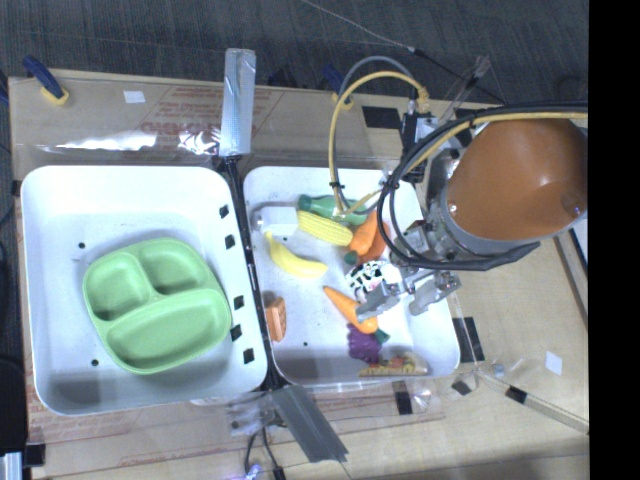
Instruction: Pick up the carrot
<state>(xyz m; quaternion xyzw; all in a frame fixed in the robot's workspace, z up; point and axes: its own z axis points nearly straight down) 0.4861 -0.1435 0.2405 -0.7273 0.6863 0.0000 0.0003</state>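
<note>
Clutter is the risk: carrot (349,304) lies in right bin (300,183) wedged between black-and-white toy (368,276) and purple piece (362,343), gripper (400,293) hovers just beside it, can't tell its opening, so a grab likely snags a neighbour.

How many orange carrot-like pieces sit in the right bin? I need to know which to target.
2, maybe more hidden under the arm. One carrot lies mid-bin by the gripper; another orange piece lies higher, beside the corn.
</note>
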